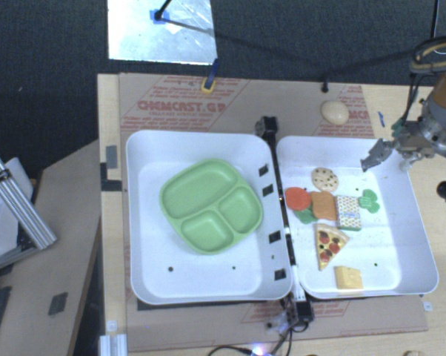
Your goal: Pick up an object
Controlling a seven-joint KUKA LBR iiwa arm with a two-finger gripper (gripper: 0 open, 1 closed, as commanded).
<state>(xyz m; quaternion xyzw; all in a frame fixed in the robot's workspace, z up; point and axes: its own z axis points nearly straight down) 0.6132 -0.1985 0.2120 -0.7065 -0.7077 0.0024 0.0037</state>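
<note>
Several toy foods lie in the right bin [412,232]: a cookie [324,178], a red tomato slice [297,197], a toast piece [324,206], a checkered cracker [348,213], a green broccoli [369,199], a pizza slice [330,244] and a cheese wedge [348,277]. My gripper [390,160] hangs over the bin's far right corner, up and to the right of the cookie. It is open, with nothing between its fingers.
A green divided plate [212,206] sits in the left bin [145,273]. A beige egg-shaped object [335,111] rests on the bench behind the right bin. A black hinge strip [277,199] runs between the bins.
</note>
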